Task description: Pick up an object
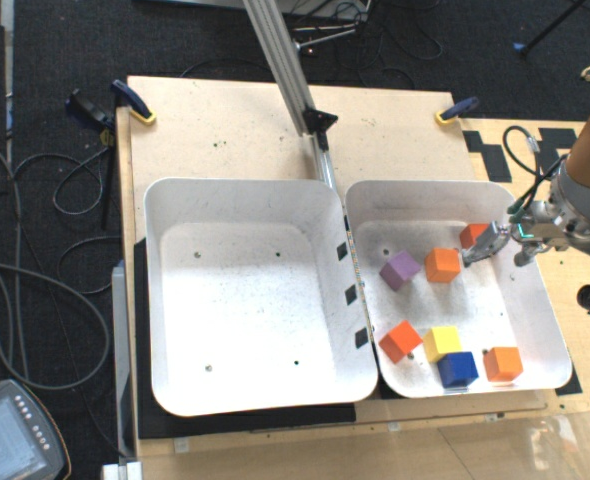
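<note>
Tool point(497, 242): two-finger metal end of the grey arm, reaching in from the right over the right bin's upper right part; finger state cannot be told from this view. It sits just beside a small orange-red cube point(472, 235) near the bin's far wall.

Right shallow white bin point(545, 298), contents: one orange cube point(442, 265) near the tool; one purple cube point(400, 269) to its left; one orange-red cube point(402, 340) lower down; one yellow cube point(440, 342) touching a blue cube point(458, 369); one orange cube point(503, 363) at the near right corner.

Left shallow white bin point(165, 268): beside the right one, edges touching.

Tabletop point(235, 128): pale speckled board, carrying both bins.
</note>
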Robot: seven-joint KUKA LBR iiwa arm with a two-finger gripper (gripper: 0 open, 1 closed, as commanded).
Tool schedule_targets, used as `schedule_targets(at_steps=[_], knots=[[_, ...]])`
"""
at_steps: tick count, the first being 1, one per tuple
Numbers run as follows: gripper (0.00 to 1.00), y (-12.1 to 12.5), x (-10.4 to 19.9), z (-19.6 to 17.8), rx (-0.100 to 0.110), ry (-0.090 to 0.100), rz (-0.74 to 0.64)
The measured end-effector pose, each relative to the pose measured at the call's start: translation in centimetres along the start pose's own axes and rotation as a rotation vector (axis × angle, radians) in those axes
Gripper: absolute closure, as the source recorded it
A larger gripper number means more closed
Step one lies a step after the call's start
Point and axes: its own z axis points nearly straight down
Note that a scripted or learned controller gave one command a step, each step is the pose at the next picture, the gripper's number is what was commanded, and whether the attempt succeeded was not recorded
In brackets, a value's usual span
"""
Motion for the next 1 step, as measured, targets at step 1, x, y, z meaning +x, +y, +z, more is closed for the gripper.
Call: schedule_targets(at_steps=[1], knots=[[0.00, 0.39, 0.75, 6.05, 0.006, 0.002, 0.000]])
